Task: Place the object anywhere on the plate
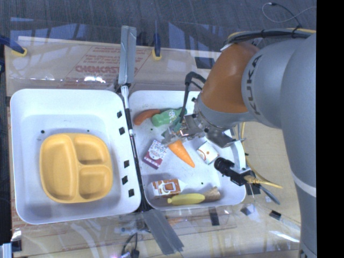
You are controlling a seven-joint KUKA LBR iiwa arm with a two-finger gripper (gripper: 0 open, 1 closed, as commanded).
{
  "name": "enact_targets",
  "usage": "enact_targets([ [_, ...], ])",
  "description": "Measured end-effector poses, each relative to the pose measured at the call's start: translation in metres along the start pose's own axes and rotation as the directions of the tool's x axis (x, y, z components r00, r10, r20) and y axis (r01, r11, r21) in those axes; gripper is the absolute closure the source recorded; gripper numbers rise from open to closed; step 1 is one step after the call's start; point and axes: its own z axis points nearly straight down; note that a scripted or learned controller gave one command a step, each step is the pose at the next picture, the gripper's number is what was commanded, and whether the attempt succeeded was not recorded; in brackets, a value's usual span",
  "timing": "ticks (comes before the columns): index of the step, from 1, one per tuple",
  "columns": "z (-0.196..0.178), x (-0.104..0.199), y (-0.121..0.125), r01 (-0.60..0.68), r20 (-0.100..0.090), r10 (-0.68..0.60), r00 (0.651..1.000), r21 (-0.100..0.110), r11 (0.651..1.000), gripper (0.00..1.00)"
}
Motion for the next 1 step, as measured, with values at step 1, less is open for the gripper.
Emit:
enact_targets([
  [1,-0.0057,0.1054,-0.0119,0.112,0.0,-0.112,0.994,0.002,0.994,1.0],
])
